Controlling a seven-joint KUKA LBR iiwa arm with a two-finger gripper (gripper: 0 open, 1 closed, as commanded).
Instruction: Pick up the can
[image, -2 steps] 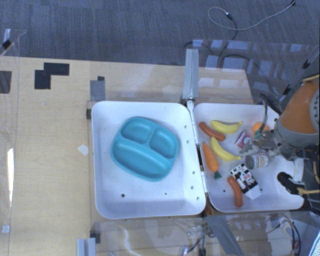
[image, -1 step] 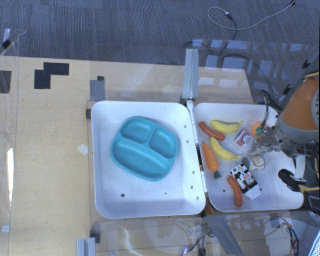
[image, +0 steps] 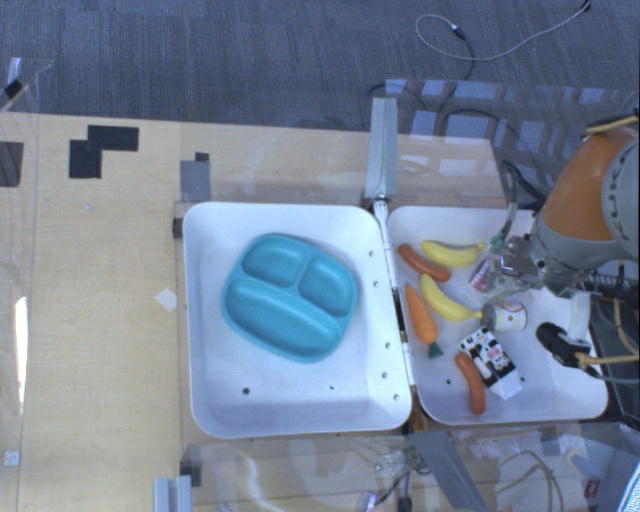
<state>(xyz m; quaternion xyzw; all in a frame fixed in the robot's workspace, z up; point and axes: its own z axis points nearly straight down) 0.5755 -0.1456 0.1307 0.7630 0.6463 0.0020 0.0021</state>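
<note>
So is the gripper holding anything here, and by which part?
Cannot be told: the gripper is right above the can, but any contact is hidden.

The arm (image: 600, 195) reaches in from the right edge of the camera view, its rounded orange band uppermost and the grey wrist section just below it. From there the wrist slants down and to the left, ending in the gripper (image: 497, 300), which points downward at a tilt. Dark cables trail from the wrist toward the right. The fingertips are too small and cluttered to make out clearly.
</note>
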